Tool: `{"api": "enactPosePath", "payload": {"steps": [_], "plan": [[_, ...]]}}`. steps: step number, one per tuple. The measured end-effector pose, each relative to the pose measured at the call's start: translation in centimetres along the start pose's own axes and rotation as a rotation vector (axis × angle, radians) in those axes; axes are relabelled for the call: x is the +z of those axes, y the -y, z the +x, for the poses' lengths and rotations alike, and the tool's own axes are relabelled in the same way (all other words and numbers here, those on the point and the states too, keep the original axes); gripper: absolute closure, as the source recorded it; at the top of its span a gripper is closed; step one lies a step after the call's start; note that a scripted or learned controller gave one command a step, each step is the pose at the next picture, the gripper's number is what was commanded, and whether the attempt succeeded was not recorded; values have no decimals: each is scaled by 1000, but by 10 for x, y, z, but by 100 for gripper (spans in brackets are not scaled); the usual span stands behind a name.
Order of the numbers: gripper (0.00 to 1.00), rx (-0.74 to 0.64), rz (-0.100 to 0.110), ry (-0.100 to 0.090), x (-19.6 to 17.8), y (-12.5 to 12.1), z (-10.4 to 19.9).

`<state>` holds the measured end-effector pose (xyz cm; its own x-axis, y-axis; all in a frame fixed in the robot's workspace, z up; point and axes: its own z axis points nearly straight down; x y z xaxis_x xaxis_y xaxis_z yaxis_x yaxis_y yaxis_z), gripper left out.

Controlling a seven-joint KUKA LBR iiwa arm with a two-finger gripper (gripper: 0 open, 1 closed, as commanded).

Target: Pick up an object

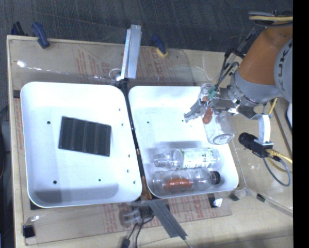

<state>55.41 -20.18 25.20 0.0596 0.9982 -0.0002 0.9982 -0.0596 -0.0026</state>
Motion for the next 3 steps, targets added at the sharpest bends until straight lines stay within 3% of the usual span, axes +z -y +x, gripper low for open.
{"api": "enactPosePath", "payload": {"steps": [1, 2, 3], "plan": [[0, -116, 5, -2, 119, -3, -3], [0, -144, 4, -2, 109, 15, 37], [0, -206, -7, 1, 156, -10, 1]]}}
